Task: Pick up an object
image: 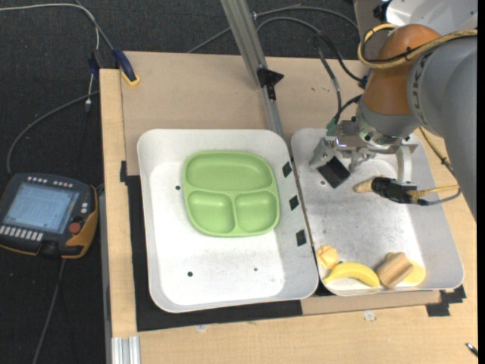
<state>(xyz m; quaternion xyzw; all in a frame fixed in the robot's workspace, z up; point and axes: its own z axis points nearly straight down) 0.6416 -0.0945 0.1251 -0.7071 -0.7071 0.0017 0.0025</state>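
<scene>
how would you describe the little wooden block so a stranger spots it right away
Look at the right-hand white bin, then down to its near edge. There a yellow banana lies, and the wooden block sits just to its right, touching it. It is the tan, stubby, rounded piece, not the curved yellow one.

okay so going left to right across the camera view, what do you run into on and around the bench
Teach pendant on the floor → green divided plate in the left bin → banana → wooden block, both at the near edge of the right bin, where the gripper hangs farther back.
</scene>
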